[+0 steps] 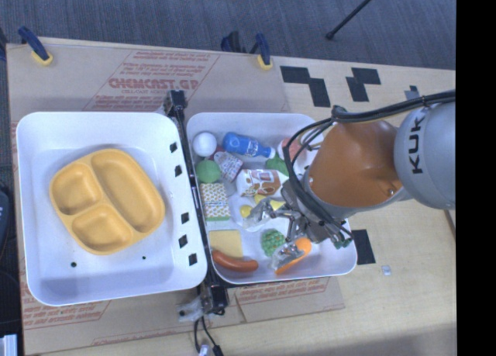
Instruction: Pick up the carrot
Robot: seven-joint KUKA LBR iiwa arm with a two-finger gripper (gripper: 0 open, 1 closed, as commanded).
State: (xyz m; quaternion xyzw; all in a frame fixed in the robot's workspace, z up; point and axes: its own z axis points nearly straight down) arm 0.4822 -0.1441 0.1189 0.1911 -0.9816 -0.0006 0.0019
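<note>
Camera view puts the small orange carrot [293, 259] at the near right of the right-hand shallow white bin [341, 263], beside a green leafy toy [271, 241] and right of a red sausage [235, 262]. The jaws [291, 240] of the grey arm with its orange band hang just over it — whether they stand apart or together I cannot tell. A good grasp would likely close across the carrot's narrow, smooth, tapered body — not its length — clear of the bin's wall.
</note>
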